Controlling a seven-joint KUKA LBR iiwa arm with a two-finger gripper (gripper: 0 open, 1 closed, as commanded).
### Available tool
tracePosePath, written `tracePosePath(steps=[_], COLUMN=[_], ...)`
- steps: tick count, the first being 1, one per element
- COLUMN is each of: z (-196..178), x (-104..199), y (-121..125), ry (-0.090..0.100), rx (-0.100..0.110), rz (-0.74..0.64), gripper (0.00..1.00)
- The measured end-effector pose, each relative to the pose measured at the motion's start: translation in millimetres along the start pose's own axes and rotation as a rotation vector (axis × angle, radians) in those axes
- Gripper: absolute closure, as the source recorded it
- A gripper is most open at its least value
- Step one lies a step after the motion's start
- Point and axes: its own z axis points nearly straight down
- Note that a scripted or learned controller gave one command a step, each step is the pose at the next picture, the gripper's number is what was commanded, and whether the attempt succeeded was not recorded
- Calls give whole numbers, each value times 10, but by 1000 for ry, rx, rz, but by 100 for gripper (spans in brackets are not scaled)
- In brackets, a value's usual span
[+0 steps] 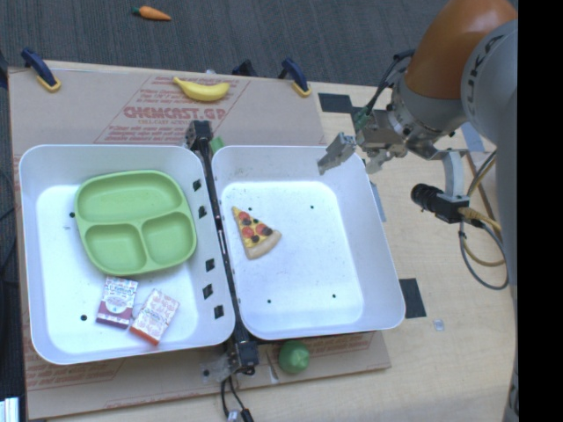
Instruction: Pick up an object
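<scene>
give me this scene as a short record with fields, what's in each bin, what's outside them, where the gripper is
left bin: green divided plate; two small packets lying near the front
right bin: toy pizza slice, left of centre
outside bins: banana on the cardboard behind; green ball at the front edge; carrot on the floor
gripper: above the right bin's back right corner, nothing seen held
arm: reaching in from the right

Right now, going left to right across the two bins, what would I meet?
Green tray → two small packets → pizza slice → claw at the right bin's far corner.
</scene>
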Motion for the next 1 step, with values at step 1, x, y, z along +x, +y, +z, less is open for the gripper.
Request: tracePosePath(steps=[1], z=[1191], x=[-166], y=[-495], ry=[1], rx=[3], rz=[-1], gripper=[0])
